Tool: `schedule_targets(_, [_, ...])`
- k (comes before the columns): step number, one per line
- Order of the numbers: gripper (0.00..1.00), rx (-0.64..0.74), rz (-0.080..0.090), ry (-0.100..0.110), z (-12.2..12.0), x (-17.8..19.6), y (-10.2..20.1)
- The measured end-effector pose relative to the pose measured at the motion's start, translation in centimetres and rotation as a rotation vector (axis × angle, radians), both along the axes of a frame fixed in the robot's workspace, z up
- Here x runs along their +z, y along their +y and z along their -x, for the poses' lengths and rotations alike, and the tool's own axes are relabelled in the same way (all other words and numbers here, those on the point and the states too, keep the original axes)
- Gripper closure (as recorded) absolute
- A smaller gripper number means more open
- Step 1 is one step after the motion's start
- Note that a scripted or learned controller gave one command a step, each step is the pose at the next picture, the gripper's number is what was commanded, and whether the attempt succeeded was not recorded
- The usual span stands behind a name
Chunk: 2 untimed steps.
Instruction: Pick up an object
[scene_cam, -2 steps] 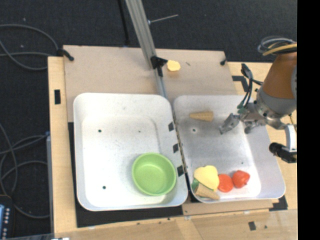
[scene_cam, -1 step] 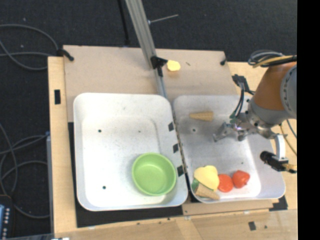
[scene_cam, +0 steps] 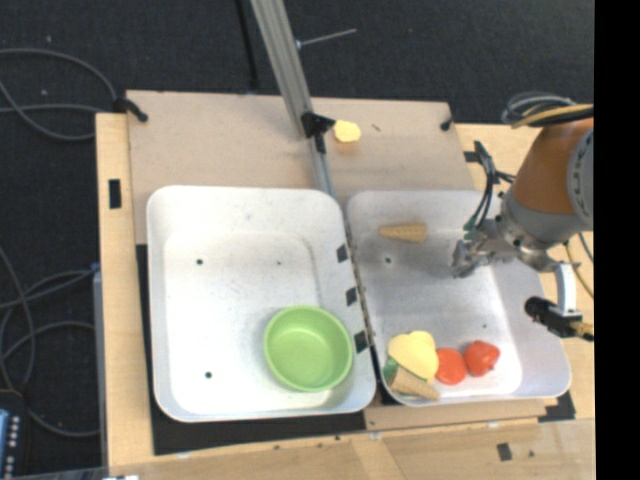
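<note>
Two bins: left bin point(scene_cam: 200, 238) holds a green bowl point(scene_cam: 308, 347), right bin point(scene_cam: 520, 368) toy food point(scene_cam: 440, 360); hand point(scene_cam: 466, 260) state unclear.

Even, fairly bright overhead light falls on the bench point(scene_cam: 230, 148), and the two white bins point(scene_cam: 200, 238) come close to washing out (their speckles still read). Shadows are soft and short. The picture is low in resolution, slightly soft throughout, and the dark floor point(scene_cam: 120, 28) loses detail.
</note>
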<state>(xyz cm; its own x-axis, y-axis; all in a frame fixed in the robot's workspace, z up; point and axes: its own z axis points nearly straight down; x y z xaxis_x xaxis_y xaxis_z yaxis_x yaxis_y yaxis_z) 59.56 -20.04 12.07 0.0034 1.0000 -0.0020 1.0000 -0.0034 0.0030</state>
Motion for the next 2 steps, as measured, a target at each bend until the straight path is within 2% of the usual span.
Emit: schedule_targets(2, [1.0,0.007,-0.001,-0.004,0.0,9.1,0.7])
